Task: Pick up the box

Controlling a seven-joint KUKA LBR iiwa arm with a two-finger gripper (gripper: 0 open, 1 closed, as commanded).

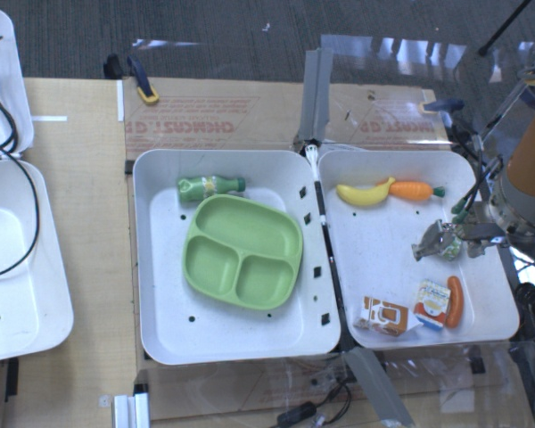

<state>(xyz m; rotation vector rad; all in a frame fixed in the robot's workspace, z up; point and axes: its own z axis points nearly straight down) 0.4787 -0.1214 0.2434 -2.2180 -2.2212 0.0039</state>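
The gripper [439,242] hung mid-bin, jaw state indeterminable, well short of the box [384,316] lying ungrasped at the near wall.

Bright even overhead light, soft shadows, glare on clear panels [410,52]

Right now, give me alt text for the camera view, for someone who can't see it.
The end effector hangs over the right bin, above a small box, carton, sausage, banana and carrot. The left bin holds a green divided plate and green bottle.
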